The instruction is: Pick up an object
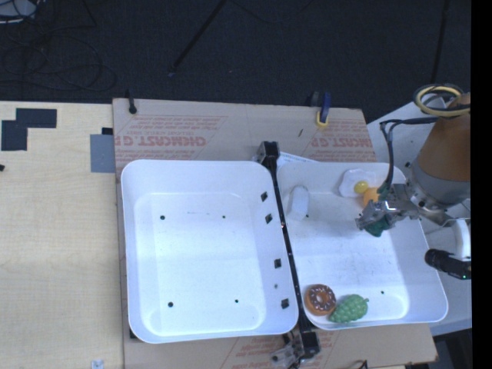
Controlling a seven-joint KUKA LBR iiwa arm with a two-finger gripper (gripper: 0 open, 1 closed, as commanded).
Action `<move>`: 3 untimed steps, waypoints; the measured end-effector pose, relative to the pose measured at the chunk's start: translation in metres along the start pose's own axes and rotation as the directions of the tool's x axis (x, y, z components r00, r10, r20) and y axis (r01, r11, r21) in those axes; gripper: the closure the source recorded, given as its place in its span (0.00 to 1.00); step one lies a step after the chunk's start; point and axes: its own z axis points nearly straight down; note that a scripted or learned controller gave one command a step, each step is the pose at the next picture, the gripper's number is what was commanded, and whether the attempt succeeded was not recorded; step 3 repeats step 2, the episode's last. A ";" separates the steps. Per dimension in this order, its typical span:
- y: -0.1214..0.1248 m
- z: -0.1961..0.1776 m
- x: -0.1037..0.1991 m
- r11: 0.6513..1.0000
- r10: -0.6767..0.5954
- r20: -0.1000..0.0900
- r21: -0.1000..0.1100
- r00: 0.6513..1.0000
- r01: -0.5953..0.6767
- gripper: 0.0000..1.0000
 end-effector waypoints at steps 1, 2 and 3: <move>-0.038 -0.083 0.073 1.000 -0.005 0.000 -0.005 1.000 0.005 1.00; -0.074 -0.076 0.168 1.000 -0.006 -0.001 0.004 1.000 0.006 1.00; -0.074 -0.076 0.168 1.000 -0.006 -0.001 0.004 1.000 0.006 1.00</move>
